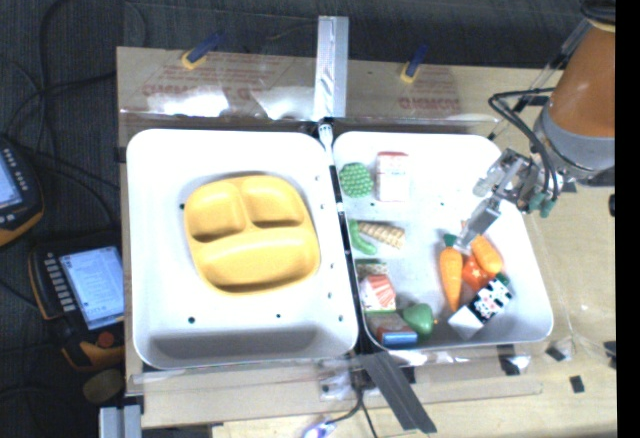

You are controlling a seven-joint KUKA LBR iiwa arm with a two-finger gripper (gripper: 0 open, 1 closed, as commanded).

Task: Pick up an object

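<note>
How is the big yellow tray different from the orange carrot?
The yellow tray is far bigger than the carrot. The tray is yellow, wide and split into compartments; the carrot is orange, long and tapered. The tray lies by itself in the left bin; the carrot sits crowded among other toys in the right bin, close to the end effector. Both rest inside shallow white bins.

Bright, even light (soft focus), glare on white bins (232,338).
</note>
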